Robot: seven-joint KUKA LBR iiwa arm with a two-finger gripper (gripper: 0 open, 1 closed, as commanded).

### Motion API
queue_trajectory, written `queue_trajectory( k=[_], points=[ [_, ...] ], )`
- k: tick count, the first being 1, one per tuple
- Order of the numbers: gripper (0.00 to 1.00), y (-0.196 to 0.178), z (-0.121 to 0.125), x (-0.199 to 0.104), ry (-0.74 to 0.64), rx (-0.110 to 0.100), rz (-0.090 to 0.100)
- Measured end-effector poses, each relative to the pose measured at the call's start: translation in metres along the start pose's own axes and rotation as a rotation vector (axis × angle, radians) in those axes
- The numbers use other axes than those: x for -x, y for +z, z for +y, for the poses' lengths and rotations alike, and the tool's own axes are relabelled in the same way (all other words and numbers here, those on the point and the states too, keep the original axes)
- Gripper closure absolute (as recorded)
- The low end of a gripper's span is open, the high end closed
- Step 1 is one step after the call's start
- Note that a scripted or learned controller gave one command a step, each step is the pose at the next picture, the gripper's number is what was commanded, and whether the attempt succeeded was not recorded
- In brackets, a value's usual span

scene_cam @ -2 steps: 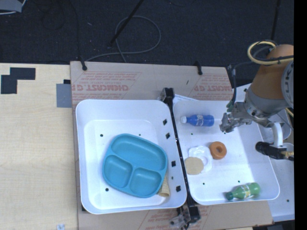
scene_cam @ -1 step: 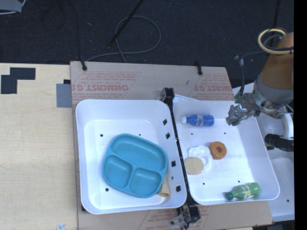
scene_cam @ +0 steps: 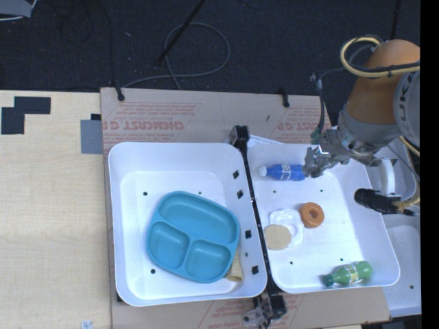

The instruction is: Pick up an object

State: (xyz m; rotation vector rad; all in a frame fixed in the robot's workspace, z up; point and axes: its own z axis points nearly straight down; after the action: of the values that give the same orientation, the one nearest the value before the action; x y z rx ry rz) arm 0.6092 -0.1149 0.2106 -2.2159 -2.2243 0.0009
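**Desk:** What do you have from the overhead camera?

**Me:** I've got the claw [scene_cam: 317, 162] in the upper right of the frame, low over the right bin [scene_cam: 374, 204], at the base end of the blue bottle [scene_cam: 284, 173]. The bottle lies on its side near the bin's upper wall, white cap pointing left toward the divider. I read it as the target because nothing else is near the claw.

**Desk:** Is it gripping?

**Me:** I can't tell. The claw is dark and small from here, and I can't say whether it touches the bottle or just sits beside it.

**Desk:** What else is in there?

**Me:** Centre of that bin: an orange ring [scene_cam: 313, 215], a tan disc [scene_cam: 278, 237] on a white lid [scene_cam: 287, 223]. A green bottle [scene_cam: 350, 273] lies at the lower right edge. The left bin [scene_cam: 130, 184] holds a blue divided tray [scene_cam: 193, 236], tilted.

**Desk:** Any risk?

**Me:** My guess is that a round bottle lying flat could roll toward the wall if nudged.
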Motion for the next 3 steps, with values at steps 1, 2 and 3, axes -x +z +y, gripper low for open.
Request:
queue_trajectory(
  k=[1,2,3],
  points=[
    [1.0,0.007,-0.002,-0.049,0.0,-0.002,0.002],
    [1.0,-0.007,-0.006,-0.103,-0.001,0.0,0.001],
    [1.0,-0.019,-0.017,-0.156,-0.002,-0.001,0.001]
  ],
)
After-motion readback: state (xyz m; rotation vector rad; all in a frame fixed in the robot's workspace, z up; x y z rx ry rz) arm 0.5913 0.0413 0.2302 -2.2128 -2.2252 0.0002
